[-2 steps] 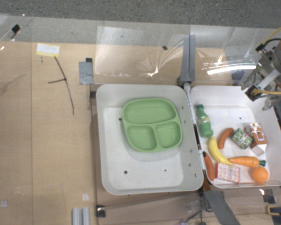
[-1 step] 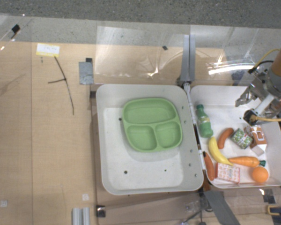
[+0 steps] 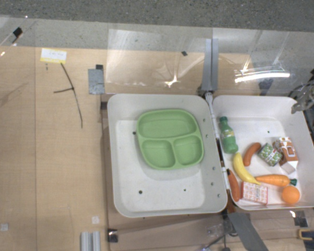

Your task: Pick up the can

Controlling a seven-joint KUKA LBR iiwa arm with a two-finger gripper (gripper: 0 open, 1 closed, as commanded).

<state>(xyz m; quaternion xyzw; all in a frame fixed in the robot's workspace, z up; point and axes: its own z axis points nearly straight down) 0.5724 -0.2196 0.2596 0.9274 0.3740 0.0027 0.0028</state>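
One camera is looking down at a slant from above, taking in both shallow white plastic bins (image 3: pixel 120 192).

Little of the robot is in frame. At the right edge of the camera view, above the far corner of the right-hand bin, a small part of the arm (image 3: pixel 306 99) shows: grey metal pieces with dark gaps between them, angular rather than rounded. A thin dark cable or strut crosses above it with a touch of yellow. The detail is too small and blurred to tell more.
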